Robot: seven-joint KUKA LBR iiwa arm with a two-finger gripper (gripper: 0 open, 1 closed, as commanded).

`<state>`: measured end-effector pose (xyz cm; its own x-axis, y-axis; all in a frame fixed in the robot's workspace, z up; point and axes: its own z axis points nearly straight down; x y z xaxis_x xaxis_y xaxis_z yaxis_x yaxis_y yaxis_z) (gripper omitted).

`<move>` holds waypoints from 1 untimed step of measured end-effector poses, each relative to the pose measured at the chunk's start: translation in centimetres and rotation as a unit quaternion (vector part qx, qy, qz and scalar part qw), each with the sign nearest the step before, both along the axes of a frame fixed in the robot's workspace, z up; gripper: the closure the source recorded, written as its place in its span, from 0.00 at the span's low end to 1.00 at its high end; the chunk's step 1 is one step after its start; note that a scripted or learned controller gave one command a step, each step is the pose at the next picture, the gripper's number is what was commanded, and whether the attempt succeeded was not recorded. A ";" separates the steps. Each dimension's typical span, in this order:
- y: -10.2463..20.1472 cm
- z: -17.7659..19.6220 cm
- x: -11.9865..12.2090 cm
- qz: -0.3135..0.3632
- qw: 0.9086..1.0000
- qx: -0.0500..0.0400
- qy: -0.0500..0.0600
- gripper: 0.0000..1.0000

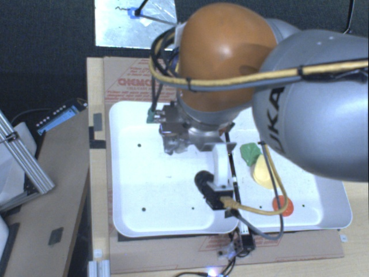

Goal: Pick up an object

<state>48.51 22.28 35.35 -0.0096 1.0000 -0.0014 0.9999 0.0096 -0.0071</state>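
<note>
My gripper [169, 143] hangs over the far middle of the left bin [138, 178], under the arm's large orange band, which hides most of it. Nothing shows beneath it on the white floor. In the right bin [323, 212] lie a green object [250, 153], a pale yellow object [263, 173] just in front of it, and a small orange-red object [282, 205] nearer the front wall. All three sit to the right of the gripper, close to the divider between the bins. The arm covers the far part of the right bin.
The bins rest on a brown cardboard sheet [130, 82] on the bench. A silver foil-like sheet [124, 16] lies beyond it at the back. A metal frame [23, 160] stands off to the left of the bench.
</note>
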 end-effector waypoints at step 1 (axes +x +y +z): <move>-0.5 7.9 0.2 -0.002 1.000 0.003 -0.008 1.00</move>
